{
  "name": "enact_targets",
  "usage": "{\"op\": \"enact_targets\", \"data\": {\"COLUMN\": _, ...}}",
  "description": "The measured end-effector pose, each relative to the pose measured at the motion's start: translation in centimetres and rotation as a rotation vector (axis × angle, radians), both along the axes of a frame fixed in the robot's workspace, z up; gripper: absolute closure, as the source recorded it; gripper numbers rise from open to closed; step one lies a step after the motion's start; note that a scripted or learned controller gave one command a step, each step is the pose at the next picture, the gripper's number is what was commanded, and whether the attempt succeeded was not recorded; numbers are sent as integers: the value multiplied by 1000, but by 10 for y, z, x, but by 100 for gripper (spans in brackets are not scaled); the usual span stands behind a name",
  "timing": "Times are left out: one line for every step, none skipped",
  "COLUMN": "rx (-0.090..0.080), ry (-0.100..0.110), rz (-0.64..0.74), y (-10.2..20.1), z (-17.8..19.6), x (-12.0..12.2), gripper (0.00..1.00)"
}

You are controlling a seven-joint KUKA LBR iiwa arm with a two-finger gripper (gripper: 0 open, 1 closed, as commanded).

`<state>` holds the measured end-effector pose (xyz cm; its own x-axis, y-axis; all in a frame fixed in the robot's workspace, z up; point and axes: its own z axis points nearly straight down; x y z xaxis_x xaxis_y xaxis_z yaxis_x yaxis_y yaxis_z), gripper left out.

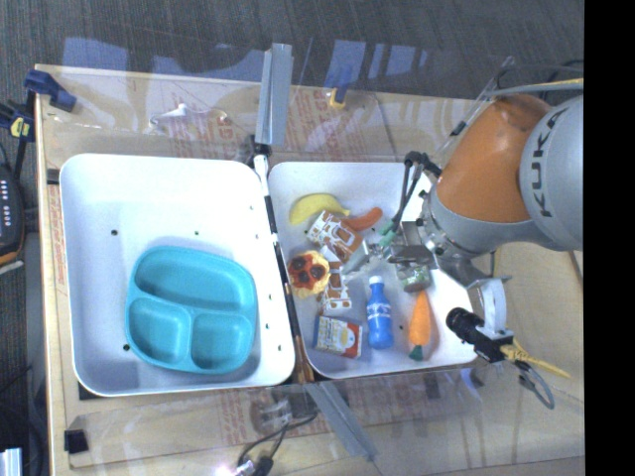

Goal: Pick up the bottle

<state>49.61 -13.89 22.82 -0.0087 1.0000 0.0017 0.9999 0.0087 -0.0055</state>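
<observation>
The bottle (378, 311) lies loose in the right bin (389, 174), toward 6 o'clock, between a carton (338, 336) and a carrot (421, 325). The gripper (409, 263) hangs at its 1 o'clock, seemingly lining up; I cannot tell how it is set.

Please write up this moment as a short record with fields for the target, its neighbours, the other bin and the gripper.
target: small blue plastic bottle with a white cap, lying in the right white bin, near its front wall
left neighbour: small printed carton
right neighbour: orange toy carrot
further back: yellow toy banana
left white bin: holds a turquoise three-compartment tray
gripper: over the right bin, behind the bottle; nothing seen held
</observation>
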Motion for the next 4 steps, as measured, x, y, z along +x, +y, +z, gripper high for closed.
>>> {"op": "enact_targets", "data": {"rx": -4, "ry": -31, "rz": 108, "y": -51, "z": -108, "x": 24, "gripper": 0}}
{"op": "enact_targets", "data": {"rx": -16, "ry": -53, "rz": 9, "y": -74, "z": -115, "x": 5, "gripper": 0}}
{"op": "enact_targets", "data": {"rx": -25, "ry": -60, "rz": 187, "y": -55, "z": -115, "x": -2, "gripper": 0}}
{"op": "enact_targets", "data": {"rx": -10, "ry": -54, "rz": 197, "y": -50, "z": -102, "x": -1, "gripper": 100}}
